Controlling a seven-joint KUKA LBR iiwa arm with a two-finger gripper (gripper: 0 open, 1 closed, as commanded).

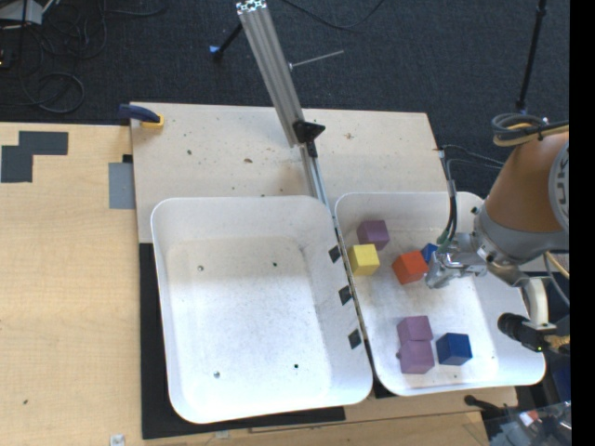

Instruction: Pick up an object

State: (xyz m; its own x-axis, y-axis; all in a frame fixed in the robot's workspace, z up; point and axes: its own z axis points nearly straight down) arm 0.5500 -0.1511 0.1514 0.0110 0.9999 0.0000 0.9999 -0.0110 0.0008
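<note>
The right bin (502, 372) holds several blocks: a purple cube (373, 232), a yellow cube (364, 259), an orange-red cube (408, 268), two stacked-looking purple blocks (415, 343) and a dark blue cube (454, 347). A small blue block (429, 252) peeks out beside the gripper. My gripper (442, 269) hangs low over the bin's middle, just right of the orange-red cube and next to the small blue block. The arm's orange band (525, 189) is above it at the right.
The left bin (186, 249) lies beside the right one, with black clips (340, 295) along the shared rim. A slanted aluminium rail (274, 63) rises behind the bins. A blue-and-yellow clamp (139, 114) sits at the board's back left.
</note>
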